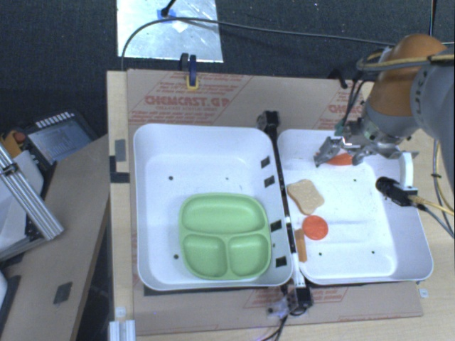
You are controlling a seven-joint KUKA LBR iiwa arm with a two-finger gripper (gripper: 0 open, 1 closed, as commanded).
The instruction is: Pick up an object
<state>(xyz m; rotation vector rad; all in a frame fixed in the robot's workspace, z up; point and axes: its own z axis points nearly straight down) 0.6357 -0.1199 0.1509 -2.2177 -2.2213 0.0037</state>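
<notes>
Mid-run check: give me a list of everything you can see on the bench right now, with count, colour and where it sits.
bins: two, white, side by side on the bench.
divided plate: one, pale green, three compartments, in the left bin toward its near side.
bread slice: one, tan, in the right bin near its left wall.
round disc: one, orange-red, right bin, just nearer than the bread slice.
stick-shaped piece: one, orange-brown, along the right bin's left wall beside the disc.
orange item: one, far part of the right bin, partly hidden under the end effector.
clamp: one, blue and yellow, on the far board edge.
arm: one, grey with an orange band, from the right.
end effector: one, low over the orange item.
</notes>
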